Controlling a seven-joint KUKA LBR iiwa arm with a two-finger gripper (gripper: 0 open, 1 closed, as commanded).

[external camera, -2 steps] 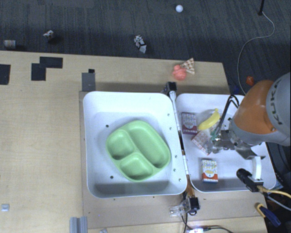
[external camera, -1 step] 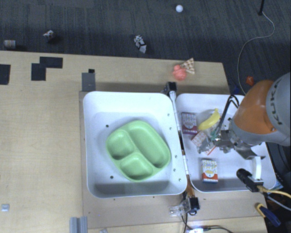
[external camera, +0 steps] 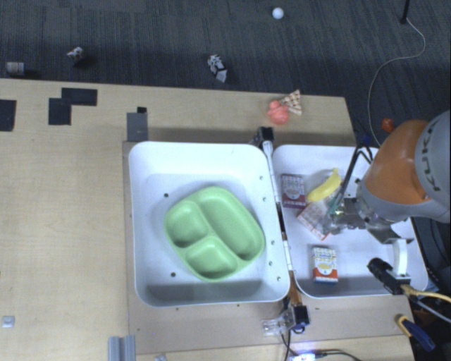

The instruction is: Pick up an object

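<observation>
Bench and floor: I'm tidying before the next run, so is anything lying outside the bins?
Yes. A pink ball with a tan piece lies on the bench behind the bins, and small scraps and a white ball lie on the dark floor beyond.

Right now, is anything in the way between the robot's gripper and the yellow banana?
Nothing visible is. The gripper hangs over the right bin, right beside the banana. A red and white packet lies on the banana's far side, away from the gripper.

Grey arm [external camera: 431, 169], orange band
</observation>
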